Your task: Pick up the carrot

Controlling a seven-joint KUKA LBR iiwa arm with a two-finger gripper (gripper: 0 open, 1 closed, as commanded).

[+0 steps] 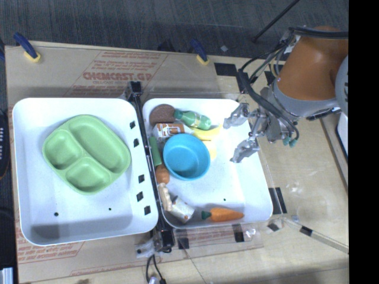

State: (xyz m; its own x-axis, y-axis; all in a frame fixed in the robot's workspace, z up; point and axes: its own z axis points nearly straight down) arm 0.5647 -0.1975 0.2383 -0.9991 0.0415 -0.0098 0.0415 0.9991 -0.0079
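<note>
Grey arm [308, 102], orange band, black cables (teal tips), silver metal jaws.

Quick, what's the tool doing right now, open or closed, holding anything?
Tool: open, fingers spread, nothing between them. It sits over the right bin's right edge, apart from the carrot at the bin's near side.

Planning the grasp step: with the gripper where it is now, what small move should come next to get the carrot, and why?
Probably carry the gripper, open at the right bin's upper right edge and holding nothing, toward the near wall until it is over the carrot, which lies flat there, past the blue bowl.
</note>
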